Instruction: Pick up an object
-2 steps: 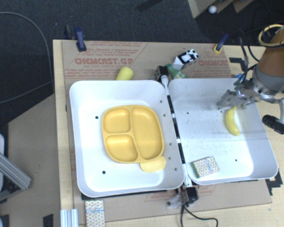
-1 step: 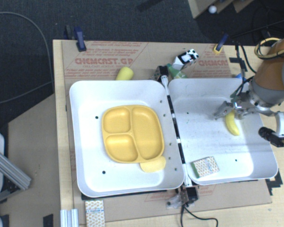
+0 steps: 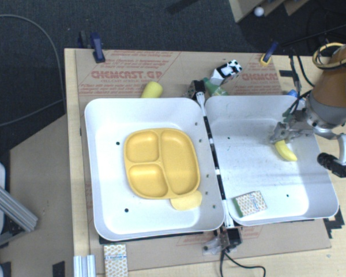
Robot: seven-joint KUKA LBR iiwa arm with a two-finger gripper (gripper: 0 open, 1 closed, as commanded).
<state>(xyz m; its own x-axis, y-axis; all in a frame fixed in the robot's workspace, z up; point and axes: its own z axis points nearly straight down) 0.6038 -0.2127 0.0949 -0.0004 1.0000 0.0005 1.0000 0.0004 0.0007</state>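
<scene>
Presently, in the camera view, the gripper is seen lowered into the right bin, entering from the right on the grey arm with its orange band. It is positioned directly above and touching, or very nearly touching, the small yellow banana-shaped object, which lies on the bin floor in the right-hand half. Whether the gripper is spread or closed cannot be told, and no object is shown to be held. The placement is judged to be an approach to a grasp of that object, since it is the nearest item under the tool.

A small patterned packet is located near the front edge of the same bin, well apart from the gripper. The left bin is occupied by a yellow divided plate, lying flat, with a pale yellow piece partly tucked under its front edge.

Both bins are carried side by side on a brown cardboard-covered counter. A yellow object and a black-and-white toy are placed on the counter behind the bins. Blue clamps are fixed at the rear edge. Dark carpet and a cable surround the counter.
</scene>
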